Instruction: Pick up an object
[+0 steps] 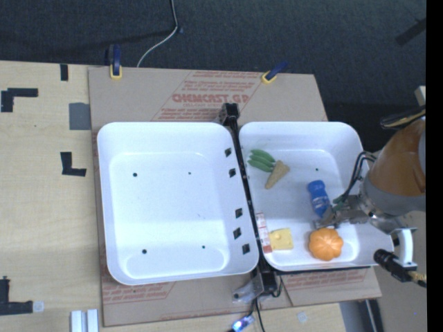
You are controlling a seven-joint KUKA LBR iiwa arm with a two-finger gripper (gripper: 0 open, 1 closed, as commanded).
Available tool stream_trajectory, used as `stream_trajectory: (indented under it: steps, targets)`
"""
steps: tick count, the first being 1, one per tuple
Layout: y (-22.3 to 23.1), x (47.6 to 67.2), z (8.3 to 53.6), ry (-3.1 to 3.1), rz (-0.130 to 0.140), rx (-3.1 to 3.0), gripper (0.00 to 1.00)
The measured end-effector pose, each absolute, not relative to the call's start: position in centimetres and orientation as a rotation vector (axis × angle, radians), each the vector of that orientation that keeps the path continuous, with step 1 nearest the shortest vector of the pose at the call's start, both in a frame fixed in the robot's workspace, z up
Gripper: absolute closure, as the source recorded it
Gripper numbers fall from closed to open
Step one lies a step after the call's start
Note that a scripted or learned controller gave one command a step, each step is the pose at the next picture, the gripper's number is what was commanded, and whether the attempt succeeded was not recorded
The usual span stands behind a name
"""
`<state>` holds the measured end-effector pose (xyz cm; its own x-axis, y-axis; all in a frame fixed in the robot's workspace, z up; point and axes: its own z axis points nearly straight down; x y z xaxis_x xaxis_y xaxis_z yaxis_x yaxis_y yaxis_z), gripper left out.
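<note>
Gripper (327,220) first: seen from above, the tip is low inside the right-hand bin (346,135), at the end of a grey arm with an orange band that reaches in from the right. Whether it is released or clenched cannot be told, and nothing is visibly held.

A round orange fruit (325,244) lies just in front of the tip, near the bin's front wall. A small blue bottle (318,196) lies just behind the tip. Further left are a yellow block (281,239), a tan cone (277,173) and a green pod (261,160). The left-hand bin (111,185) is well apart.

The orange looks the likeliest target. It is probably a light, smooth toy, stiff but apt to roll, so it should be gripped across its widest middle. The bottle would be best gripped across its narrow body.
</note>
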<state>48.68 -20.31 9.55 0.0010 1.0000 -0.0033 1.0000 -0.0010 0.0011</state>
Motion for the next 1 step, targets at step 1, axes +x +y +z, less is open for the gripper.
stream_trajectory:
  steps: [1]
  targets:
    - [-14.86,53.8,14.17,2.229,0.007,2.21,1.0]
